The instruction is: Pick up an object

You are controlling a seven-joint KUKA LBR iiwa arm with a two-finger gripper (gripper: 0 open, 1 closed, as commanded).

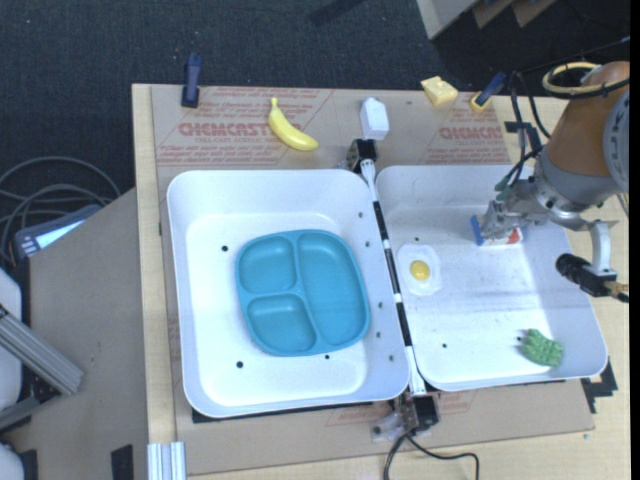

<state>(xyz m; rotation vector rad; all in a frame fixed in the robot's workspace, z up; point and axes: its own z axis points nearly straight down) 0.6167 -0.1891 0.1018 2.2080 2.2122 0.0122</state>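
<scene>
**Pincer low over small blue-and-red item, far part of right bin**

Arm enters from the right. The pincer (497, 226) sits low in the right bin (560, 358), far half, right of centre. A small blue-and-red item (497, 234) lies directly at its tip; the blue shows on the left, the red on the right. Whether the tips are spread or closed, or whether they touch the item, cannot be told from this slanted view. No grasp claimed.

Other candidates in the right bin: a fried egg toy (420, 269) close to the left wall, and a green lumpy toy (541, 348) in the near right corner. Both are well apart from the pincer.

The left bin (200, 368) carries a blue divided plate (300, 291), centred and flat.

Outside the bins, on the bench (160, 268) beyond the far edge: a banana (289, 129) and a yellow cheese piece (438, 90).

Judgement: the arm is likely working on the blue-and-red item. There is open floor near and left of it. The far wall is fairly close, so a straight upward lift looks safest.
</scene>
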